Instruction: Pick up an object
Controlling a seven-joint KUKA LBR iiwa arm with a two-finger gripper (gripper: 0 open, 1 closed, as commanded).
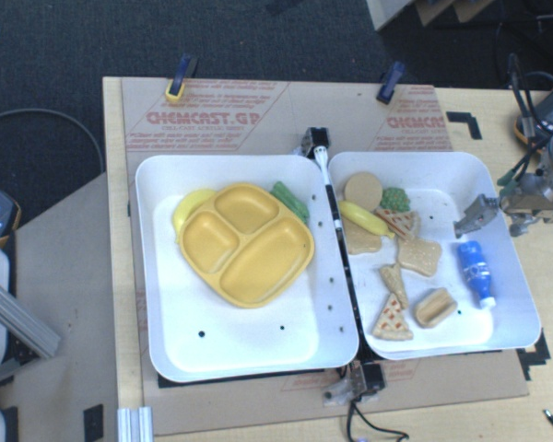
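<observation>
— Seen from above: two white bins side by side. Left bin (166,339) with a yellow divided tray (247,244), a green piece (291,201) tucked at its far edge. Right bin (507,325) full of toy food: banana (364,219), broccoli (394,199), round cookie (362,190), bread slice (420,256), two pizza wedges (394,319), a bread roll (434,308), a blue bottle (475,272).

— And the gripper (477,217)?

— Over the right bin's far right side, just above the blue bottle, apart from it. Nothing between the fingers; how wide apart, impossible to tell from here.

— Step in hand?

— Approach, by the look of it; nothing lifted yet. Likely target the blue bottle, lying nearest.

— Next move?

— Probably a descent with fingers straddling the bottle's narrow width, then a close and lift. Risk of rolling on the smooth floor.
</observation>
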